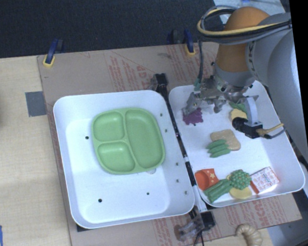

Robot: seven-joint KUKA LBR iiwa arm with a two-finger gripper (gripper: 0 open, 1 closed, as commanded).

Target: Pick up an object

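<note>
The hand [210, 103] is hanging low over the far edge of the right shallow white bin [276, 154], by the corner next to the left shallow white bin [82, 174]; whether it is apart or together I cannot tell. The likeliest target is lying just beside it toward that corner: a small purple knobbly plastic toy [192, 115], perhaps a bunch of grapes. It is looking light and stiff but bumpy and a little slick, so I am judging a pinch across its widest part to be safest; the bin wall close by is leaving little room on that side.

Other things are lying well apart from it: a tan flat cracker-like piece [227, 137] touching green toy bean pods [218, 149] mid-bin; along the near edge a red toy [205, 177], a green broccoli-like toy [229, 184] and a red-and-white packet [264, 179] are crowding together. A light green divided plastic plate [128, 140] is sitting in the left bin, out of the way.
</note>
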